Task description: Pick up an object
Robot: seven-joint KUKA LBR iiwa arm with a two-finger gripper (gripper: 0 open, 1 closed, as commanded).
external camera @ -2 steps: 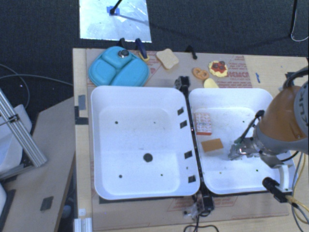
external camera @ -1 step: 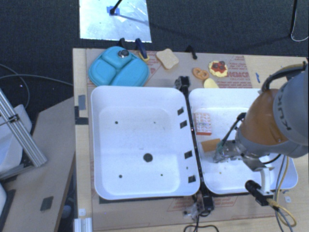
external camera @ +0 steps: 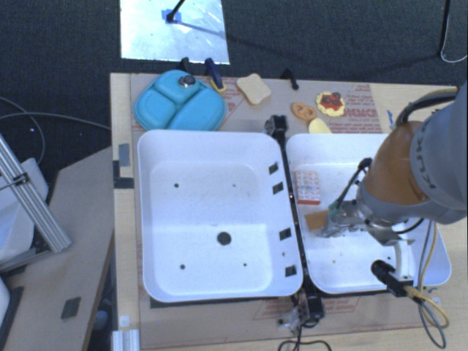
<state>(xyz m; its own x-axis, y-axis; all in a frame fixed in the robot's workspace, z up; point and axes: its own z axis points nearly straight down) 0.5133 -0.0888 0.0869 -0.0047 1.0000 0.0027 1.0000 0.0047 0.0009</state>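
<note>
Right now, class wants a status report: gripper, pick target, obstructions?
Gripper low in right bin, beside brown flat piece. Nothing seen held. Patterned card nearby.

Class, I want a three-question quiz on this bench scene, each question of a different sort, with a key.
1. True or false: the gripper is over the right bin.
2. Which lies on the bench behind the bins? A) blue tray B) green cup C) red ball
3. Fill in: the small red-printed card lies in the ____ bin.

Key: 1 true; 2 A; 3 right. The brown flat piece beside the gripper is too blurred to name.
</note>
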